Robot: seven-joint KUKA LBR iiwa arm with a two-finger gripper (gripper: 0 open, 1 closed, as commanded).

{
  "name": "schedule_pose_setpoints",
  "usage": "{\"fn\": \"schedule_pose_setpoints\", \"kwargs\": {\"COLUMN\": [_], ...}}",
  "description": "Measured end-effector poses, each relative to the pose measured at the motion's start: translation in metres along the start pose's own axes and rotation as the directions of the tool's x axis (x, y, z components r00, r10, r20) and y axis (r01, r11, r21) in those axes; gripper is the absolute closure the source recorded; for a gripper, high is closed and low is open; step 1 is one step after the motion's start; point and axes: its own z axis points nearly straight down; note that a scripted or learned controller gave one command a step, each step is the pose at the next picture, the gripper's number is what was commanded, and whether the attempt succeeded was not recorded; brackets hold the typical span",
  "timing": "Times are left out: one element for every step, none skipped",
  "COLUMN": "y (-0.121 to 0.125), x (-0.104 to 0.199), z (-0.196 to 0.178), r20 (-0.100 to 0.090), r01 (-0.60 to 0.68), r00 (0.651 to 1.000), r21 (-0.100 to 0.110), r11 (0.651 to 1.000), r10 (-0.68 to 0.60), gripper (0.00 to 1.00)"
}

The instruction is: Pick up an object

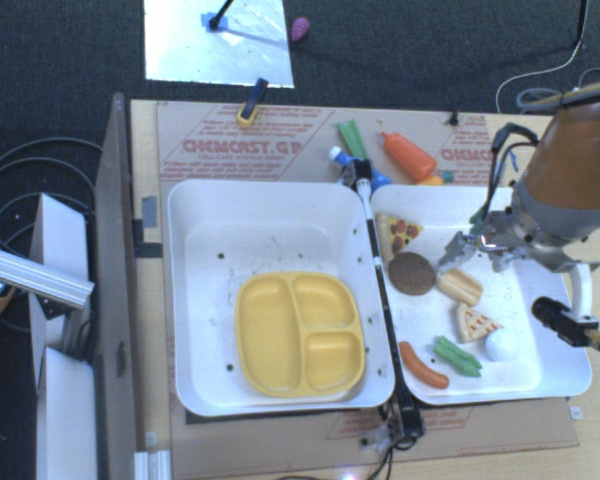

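Gripper (458,251) position is observed low over the right bin (570,368), at the end of the grey arm with the orange band (578,158), just above the upper end of the bread roll (460,287). Nothing is seen held by it, and whether it is open or closed cannot be told at this resolution. Candidate objects are all located in the right bin: the bread roll just beside the round brown patty (412,273), a pizza slice (398,234) near the divider, a toast wedge (476,323), a white egg (501,345), a green bean pod (458,356) and a red sausage (423,364). The left bin (210,228) is occupied by a yellow compartment tray (300,333). An orange carrot (408,156) is lying outside both bins, on the board behind them. Several faults are judged possible from this pose. The roll and patty are touching or nearly so, so a descent between them may push both aside instead of enclosing one. The flat patty and pizza slice are likely to offer little height for purchase. The rounded egg is expected to roll away if struck off-centre.
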Motion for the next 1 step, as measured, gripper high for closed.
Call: {"fn": "schedule_pose_setpoints", "kwargs": {"y": [-0.045], "x": [-0.024], "z": [0.1155], "r20": [0.007], "r01": [-0.004], "r00": [1.0], "r21": [-0.014], "r11": [1.0], "r10": [0.004], "gripper": [0.0]}}
